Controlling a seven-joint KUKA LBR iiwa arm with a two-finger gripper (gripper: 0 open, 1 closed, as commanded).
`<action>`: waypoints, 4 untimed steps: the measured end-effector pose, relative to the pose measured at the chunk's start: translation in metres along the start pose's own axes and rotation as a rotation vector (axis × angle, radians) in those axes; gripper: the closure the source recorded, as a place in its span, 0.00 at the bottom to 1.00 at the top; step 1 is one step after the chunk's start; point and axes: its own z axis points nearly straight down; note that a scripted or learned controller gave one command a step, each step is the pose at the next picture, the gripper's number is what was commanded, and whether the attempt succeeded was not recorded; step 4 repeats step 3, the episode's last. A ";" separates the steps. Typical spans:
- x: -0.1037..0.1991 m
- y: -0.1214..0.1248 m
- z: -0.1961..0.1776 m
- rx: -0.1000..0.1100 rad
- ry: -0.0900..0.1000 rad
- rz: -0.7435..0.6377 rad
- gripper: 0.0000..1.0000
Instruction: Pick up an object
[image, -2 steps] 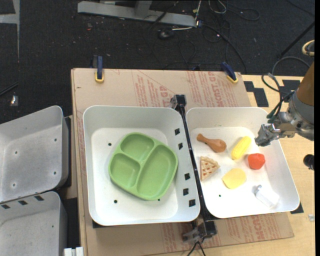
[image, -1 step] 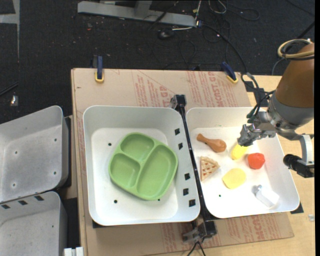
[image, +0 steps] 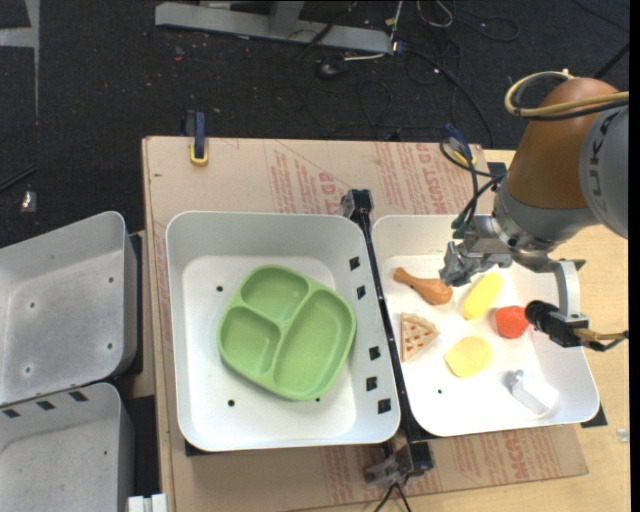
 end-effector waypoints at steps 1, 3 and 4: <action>0.047 0.009 -0.003 0.000 0.000 0.000 1.00; 0.149 0.034 -0.008 -0.003 0.001 -0.001 1.00; 0.149 0.034 -0.008 -0.003 0.001 -0.001 1.00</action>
